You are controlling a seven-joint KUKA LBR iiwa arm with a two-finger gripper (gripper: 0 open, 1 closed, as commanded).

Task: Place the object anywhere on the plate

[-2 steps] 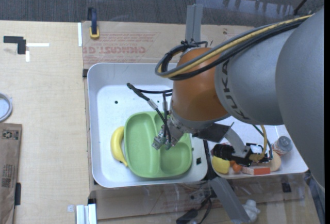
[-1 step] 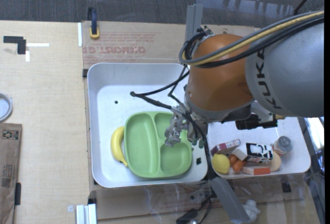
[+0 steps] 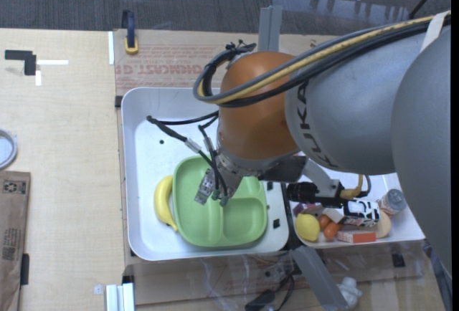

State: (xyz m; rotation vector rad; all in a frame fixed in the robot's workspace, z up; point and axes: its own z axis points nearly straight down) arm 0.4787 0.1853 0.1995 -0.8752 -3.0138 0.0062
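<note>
Green plastic plate [image 3: 237, 220], divided, sits nearest us in the left bin [image 3: 140, 159], a banana [image 3: 164, 203] lying against its left rim, half tucked under. We judge the banana the object: light, soft, bruisable, smooth-skinned and curved, best pinched across its middle. Further back the gripper [image 3: 213, 189] hangs over the plate's divider; we cannot tell its state, the arm [image 3: 344, 102] looming behind.

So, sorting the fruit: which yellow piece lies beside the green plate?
The banana, curved along the green plate's left rim. The lemon sits in the right bin.
</note>
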